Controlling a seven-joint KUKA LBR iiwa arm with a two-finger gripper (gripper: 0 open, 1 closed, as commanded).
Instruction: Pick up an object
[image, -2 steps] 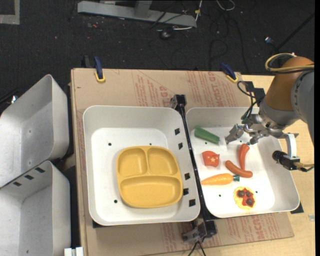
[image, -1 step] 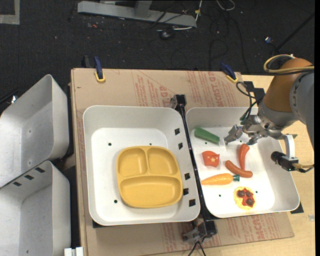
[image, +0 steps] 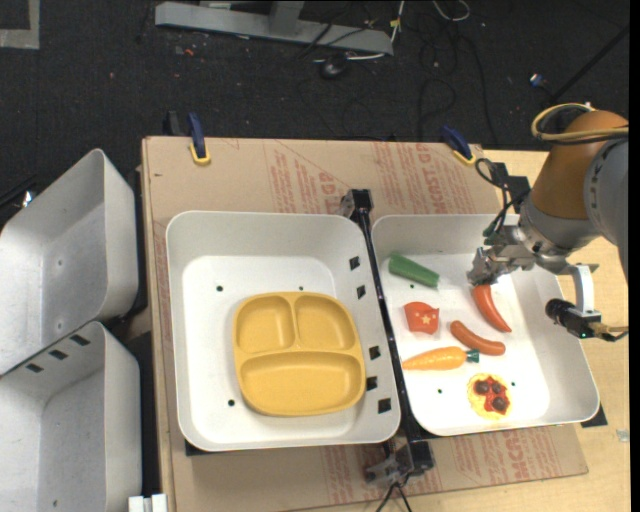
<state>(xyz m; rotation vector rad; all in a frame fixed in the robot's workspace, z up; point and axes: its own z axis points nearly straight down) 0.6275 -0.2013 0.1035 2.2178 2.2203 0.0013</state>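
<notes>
The gripper (image: 487, 272) hung at the right of the frame, over the upper part of the right bin (image: 560, 400), directly above the top end of the red chili pepper (image: 491, 306). Whether it was released or clenched on anything could not be told; the tool head hid that end of the pepper.

The pepper lay slanted, just beside the sausage (image: 477, 337) and near the strawberry (image: 422, 318). The green pepper (image: 413, 269), carrot (image: 434, 359) and small pizza (image: 489, 395) lay apart. The yellow divided tray (image: 298, 352) sat in the left bin (image: 190, 300).

Recommended procedure: centre across the pepper's narrow width, descend vertically, close firmly, and lift straight up, clear of the sausage.
</notes>
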